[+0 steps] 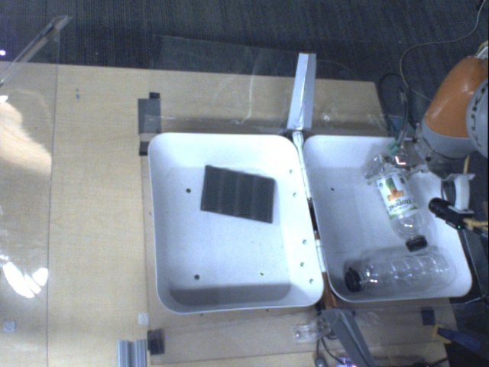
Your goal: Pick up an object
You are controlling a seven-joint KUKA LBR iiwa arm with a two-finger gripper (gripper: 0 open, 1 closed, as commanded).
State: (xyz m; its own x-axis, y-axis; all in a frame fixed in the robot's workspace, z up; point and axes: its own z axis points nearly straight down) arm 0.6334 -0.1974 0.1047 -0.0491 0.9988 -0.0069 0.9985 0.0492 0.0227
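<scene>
A dark grey ribbed slab [238,194] lies flat in the left bin [164,228]. Two clear plastic bottles lie in the right bin [336,167]. One bottle with a white and orange label [397,197] points its black cap toward the front right. The other, unlabelled bottle [397,269] lies along the front wall with its black cap to the left. My gripper [399,157] hangs at the back right of the right bin, right at the base end of the labelled bottle. The grey wrist and orange band [452,105] cover part of it.
A metal divider strip [303,90] rises behind the seam between the bins. A clear plastic sheet covers the bench at the left. Cables and black fittings [451,212] sit by the right bin's right rim.
</scene>
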